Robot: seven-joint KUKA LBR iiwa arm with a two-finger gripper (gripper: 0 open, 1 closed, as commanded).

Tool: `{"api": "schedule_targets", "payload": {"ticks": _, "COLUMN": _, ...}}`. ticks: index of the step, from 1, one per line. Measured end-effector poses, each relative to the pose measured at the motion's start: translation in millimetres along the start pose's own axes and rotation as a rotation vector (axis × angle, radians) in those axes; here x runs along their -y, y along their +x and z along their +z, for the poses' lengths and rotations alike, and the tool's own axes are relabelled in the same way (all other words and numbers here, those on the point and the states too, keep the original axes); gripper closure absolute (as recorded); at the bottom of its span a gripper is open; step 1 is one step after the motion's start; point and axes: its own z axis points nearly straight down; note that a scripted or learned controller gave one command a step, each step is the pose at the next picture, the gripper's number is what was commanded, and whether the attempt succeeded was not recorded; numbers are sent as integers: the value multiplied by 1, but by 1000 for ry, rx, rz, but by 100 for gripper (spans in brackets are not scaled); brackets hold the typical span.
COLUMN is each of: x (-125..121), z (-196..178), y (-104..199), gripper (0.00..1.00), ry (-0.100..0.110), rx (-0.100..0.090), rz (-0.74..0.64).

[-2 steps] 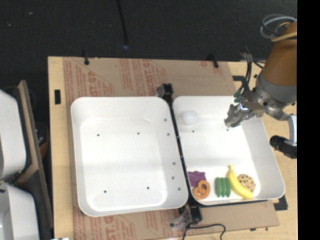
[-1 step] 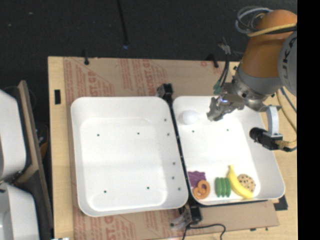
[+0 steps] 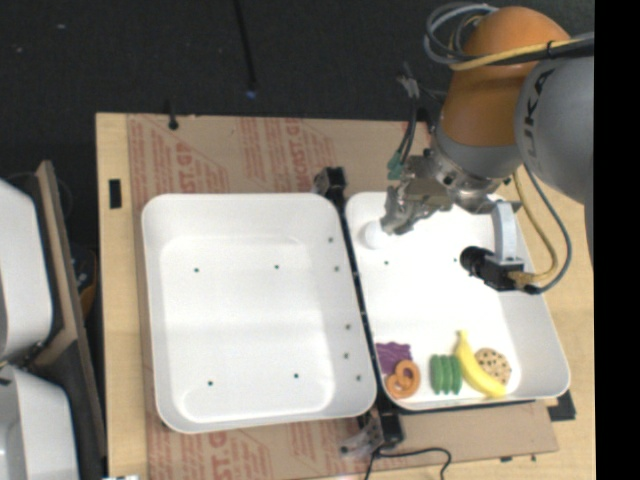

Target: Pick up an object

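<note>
**Gripper low over the right bin's far corner, toys grouped at the near edge**

Gripper hangs above the far left corner of the right bin; whether it is clenched or released I cannot tell.

Two shallow white bins sit side by side on the desk. The left bin shows bare white floor with a few dark dots.

The right bin carries a cluster along its near edge, well apart from the gripper: a purple piece, an orange ring touching it, a green ridged piece, a yellow banana and a speckled tan cookie resting against the banana. All look like small toy foods.
</note>
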Motion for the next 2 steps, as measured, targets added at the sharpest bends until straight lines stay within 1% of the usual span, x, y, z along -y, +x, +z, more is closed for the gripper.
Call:
{"api": "schedule_targets", "payload": {"ticks": 1, "x": -15, "z": 20, "y": 52, "gripper": 100, "ry": 2, "rx": 0, "rz": 0}}
{"api": "schedule_targets", "payload": {"ticks": 2, "x": -24, "z": 19, "y": 110, "gripper": 100, "ry": 0, "rx": 0, "rz": -1}}
